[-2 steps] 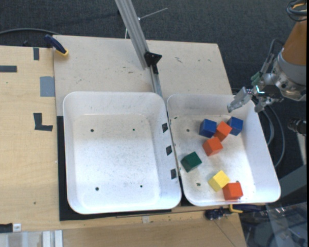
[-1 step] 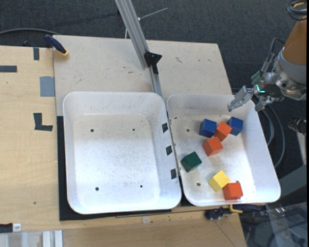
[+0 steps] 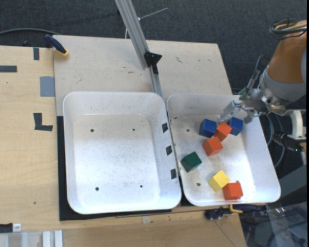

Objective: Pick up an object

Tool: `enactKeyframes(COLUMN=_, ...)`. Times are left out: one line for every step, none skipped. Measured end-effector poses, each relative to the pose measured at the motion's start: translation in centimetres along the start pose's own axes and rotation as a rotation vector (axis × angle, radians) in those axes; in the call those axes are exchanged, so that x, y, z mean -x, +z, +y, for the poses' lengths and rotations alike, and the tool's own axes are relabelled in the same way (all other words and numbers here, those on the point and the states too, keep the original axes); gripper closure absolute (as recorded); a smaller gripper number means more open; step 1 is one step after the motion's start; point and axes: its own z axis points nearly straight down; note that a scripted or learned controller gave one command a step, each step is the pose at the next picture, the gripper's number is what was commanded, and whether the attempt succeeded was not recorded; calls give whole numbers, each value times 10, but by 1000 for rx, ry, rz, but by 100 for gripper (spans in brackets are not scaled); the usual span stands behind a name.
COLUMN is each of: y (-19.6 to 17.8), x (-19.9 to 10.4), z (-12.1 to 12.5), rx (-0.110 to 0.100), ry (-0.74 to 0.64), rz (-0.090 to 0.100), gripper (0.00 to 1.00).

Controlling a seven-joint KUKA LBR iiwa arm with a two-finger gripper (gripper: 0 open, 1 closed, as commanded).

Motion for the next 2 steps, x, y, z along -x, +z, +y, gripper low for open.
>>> enactKeyframes(y=58, x=-9, z=-7, rx=0, ry=0, rz=0, gripper=0)
enactKeyframes(y=116, x=-1, z=-8, rx=3, ry=2, rz=-1, gripper=0)
